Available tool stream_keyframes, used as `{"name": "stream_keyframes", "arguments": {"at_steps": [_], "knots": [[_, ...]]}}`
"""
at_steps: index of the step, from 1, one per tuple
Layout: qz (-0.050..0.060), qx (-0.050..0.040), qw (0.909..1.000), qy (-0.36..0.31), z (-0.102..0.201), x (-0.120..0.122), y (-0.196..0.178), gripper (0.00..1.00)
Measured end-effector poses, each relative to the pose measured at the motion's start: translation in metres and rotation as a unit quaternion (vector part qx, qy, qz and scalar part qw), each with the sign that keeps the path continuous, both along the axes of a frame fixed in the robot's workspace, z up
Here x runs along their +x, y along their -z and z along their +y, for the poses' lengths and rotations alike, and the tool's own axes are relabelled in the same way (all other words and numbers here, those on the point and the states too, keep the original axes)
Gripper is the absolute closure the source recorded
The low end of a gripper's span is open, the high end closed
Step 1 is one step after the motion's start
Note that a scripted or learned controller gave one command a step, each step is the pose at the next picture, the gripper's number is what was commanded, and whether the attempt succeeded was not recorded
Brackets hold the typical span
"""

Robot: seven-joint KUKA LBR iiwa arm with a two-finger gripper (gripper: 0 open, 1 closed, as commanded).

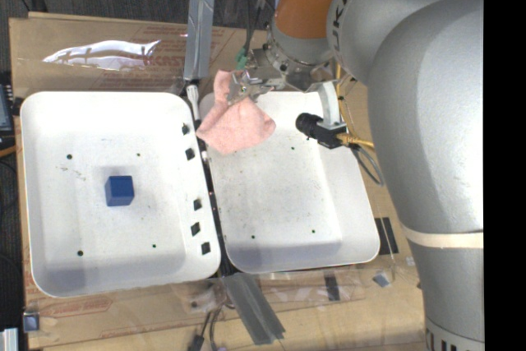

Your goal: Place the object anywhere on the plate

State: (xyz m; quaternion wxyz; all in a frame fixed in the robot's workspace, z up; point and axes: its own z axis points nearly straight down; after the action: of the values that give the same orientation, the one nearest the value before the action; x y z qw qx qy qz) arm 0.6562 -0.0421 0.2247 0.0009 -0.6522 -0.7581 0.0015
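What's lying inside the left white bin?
A small blue cube sits alone on the left bin's floor. The pink cloth hangs at the gripper over the right bin.

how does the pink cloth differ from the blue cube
The cloth is pink, soft and crumpled; the cube is blue, rigid and square-edged. The cloth looks larger. The cloth hangs from the gripper at the top left corner of the right bin; the cube sits alone in the left bin.

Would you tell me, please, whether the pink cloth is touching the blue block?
Apart. The camera view shows the pink cloth hanging at the right bin's upper left corner, while the blue block sits in the left bin.
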Motion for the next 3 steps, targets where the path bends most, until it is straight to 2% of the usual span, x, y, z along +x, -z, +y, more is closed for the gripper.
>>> {"name": "stream_keyframes", "arguments": {"at_steps": [1, 2, 3], "knots": [[-0.001, -0.0002, 1.0000, -0.003, 0.001, 0.000, -0.005, 1.00], [0.001, 0.0007, 0.9790, -0.204, 0.058, -0.005, -0.013, 1.00], [0.001, 0.0013, 0.9179, -0.397, 0.108, -0.013, -0.020, 1.00]]}}
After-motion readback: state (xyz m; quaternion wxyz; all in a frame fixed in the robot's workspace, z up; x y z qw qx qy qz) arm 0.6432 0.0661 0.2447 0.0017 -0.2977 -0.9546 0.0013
